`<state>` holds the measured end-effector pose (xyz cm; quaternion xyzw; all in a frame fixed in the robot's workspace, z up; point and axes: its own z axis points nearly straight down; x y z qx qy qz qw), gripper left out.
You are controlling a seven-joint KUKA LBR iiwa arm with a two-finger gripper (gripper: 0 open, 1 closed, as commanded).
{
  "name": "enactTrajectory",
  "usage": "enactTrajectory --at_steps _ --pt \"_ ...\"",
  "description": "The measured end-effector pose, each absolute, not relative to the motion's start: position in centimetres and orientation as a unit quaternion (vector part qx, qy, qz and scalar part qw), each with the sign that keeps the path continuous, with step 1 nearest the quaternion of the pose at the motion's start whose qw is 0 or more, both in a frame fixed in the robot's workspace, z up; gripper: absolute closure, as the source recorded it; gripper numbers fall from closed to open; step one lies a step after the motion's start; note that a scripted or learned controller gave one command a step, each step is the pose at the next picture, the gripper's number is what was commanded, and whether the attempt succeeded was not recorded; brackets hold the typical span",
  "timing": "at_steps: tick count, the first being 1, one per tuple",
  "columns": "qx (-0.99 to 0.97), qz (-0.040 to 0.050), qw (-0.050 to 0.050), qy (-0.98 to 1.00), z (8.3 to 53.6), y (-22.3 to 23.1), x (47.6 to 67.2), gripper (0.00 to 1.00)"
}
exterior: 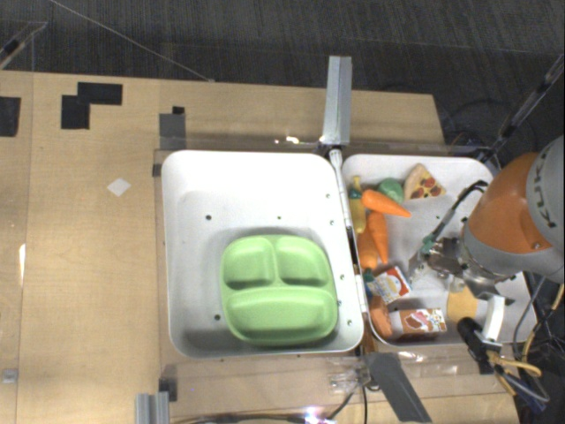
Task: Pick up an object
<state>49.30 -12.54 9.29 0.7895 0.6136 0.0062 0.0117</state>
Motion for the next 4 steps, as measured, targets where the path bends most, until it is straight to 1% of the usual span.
enactTrajectory --at_steps 1,2,3,4 --pt "0.710 0.0016 0.001 0.704 11.6 -9.9 54.1 0.00" --pt "0.776 0.0014 0.001 0.631 18.8 -7.6 55.6 0.00" --pt "0.758 0.0010 0.001 0.652 19.8 -9.7 52.4 0.00" --pt "0.717 0.0009 0.001 0.697 13.3 -10.5 57.6 0.00"
